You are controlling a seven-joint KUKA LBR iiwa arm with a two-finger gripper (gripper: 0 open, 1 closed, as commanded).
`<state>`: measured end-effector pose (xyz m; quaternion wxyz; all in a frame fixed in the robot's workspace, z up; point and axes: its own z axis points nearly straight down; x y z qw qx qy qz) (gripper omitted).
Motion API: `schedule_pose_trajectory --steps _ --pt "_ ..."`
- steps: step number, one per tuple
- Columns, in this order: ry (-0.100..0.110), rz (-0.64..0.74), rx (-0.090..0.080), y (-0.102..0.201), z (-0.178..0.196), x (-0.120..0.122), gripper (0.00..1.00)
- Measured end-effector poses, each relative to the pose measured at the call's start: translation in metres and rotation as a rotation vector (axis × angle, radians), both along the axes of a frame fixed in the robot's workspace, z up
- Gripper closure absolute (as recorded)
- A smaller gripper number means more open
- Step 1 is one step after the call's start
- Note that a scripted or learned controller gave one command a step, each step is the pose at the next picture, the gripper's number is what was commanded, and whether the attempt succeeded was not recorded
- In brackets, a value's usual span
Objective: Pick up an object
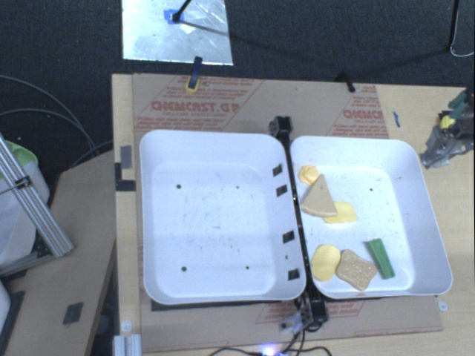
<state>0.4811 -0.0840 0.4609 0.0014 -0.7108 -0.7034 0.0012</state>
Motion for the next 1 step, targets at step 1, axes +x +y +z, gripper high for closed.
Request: schedule_pose_trajectory --steps 1 --pt "-0.017 0.008 -0.006 -0.0638 0.0789 0.0394 1.00"
